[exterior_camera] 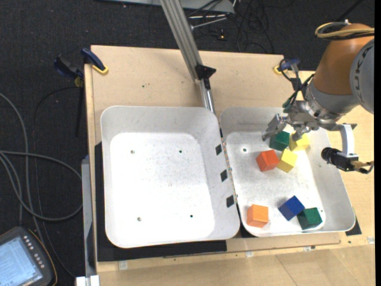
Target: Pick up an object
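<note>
1. The grey arm [351, 58] with its orange band reaches in from 3 o'clock over the right-hand white bin [333, 186], its gripper [286, 130] lowered into the bin's upper half.

2. A dark green block [279, 140] sits directly under the gripper, touching or nearly touching it; whether the fingers are released, clenched or grasping that block cannot be told from this angle.

3. At 4 o'clock from the gripper lie two yellow blocks: one [299, 142] just beside the dark green block, the other [287, 159] a little lower, tilted on the bin floor.

4. A red-orange block [268, 159] rests at 7 o'clock from the gripper, just beside the lower yellow block and close below the dark green one.

5. Well apart from the gripper, along the bin's near edge at 6 o'clock, stand an orange block [258, 215], a blue block [292, 207] and a second green block [310, 218]; the blue and green ones touch.

6. The left-hand white bin [113, 159] lies side by side with the right one on the pale wooden table [149, 70].

7. A grey metal post [181, 31] slants across the table from 12 o'clock toward the seam between the bins.
</note>
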Robot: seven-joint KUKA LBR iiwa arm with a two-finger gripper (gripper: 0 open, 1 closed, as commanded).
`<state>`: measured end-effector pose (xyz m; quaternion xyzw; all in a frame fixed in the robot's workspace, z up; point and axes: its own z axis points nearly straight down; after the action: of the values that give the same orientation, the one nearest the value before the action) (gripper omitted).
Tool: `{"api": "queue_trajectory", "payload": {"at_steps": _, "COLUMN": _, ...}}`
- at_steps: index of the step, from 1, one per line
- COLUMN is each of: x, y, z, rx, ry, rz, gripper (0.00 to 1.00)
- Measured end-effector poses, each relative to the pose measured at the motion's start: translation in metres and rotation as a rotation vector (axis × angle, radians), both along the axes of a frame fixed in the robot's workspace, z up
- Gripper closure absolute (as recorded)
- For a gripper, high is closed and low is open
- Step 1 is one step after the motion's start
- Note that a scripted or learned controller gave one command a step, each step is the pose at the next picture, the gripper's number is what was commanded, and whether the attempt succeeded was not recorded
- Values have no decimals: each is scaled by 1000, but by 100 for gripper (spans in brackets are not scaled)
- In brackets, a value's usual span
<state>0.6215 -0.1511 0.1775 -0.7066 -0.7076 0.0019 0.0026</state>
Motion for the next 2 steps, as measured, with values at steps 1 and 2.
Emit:
{"api": "queue_trajectory", "payload": {"at_steps": 1, "x": -2, "y": 7, "z": -46, "rx": 0, "ry": -2, "rz": 1, "gripper": 0}}
{"api": "queue_trajectory", "payload": {"at_steps": 2, "x": -2, "y": 8, "z": -83, "rx": -2, "ry": -6, "rz": -1, "gripper": 0}}
